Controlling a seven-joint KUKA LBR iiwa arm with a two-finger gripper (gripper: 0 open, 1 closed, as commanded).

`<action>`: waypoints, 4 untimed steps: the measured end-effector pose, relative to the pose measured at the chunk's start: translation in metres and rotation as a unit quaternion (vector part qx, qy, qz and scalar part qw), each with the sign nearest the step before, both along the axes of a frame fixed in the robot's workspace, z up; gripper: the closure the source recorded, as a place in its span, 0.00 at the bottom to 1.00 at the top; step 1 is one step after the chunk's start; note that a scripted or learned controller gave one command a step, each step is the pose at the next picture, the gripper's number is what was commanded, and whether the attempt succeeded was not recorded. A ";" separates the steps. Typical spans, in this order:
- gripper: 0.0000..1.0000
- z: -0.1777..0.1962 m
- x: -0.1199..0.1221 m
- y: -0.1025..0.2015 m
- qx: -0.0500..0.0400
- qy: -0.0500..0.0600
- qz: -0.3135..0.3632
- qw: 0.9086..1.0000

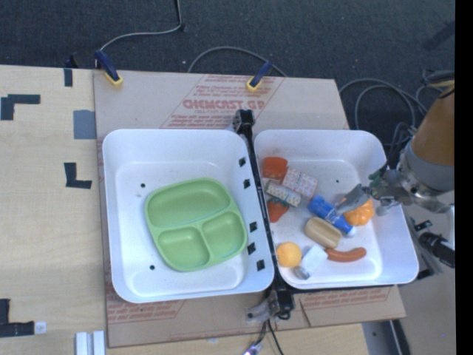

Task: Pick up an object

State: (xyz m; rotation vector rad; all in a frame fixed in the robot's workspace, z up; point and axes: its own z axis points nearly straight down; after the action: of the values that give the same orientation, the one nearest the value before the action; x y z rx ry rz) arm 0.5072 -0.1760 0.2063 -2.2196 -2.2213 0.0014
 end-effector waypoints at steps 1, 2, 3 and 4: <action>0.00 -0.120 -0.020 0.055 0.001 -0.001 0.000 1.000; 0.00 -0.120 0.041 0.079 -0.001 -0.004 0.001 1.000; 0.00 -0.110 0.118 0.083 -0.001 -0.001 0.001 1.000; 0.00 -0.117 0.151 0.078 0.005 0.028 -0.003 1.000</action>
State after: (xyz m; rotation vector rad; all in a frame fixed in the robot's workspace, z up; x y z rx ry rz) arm 0.6585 -0.0976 0.0892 -2.1941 -2.1808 0.0510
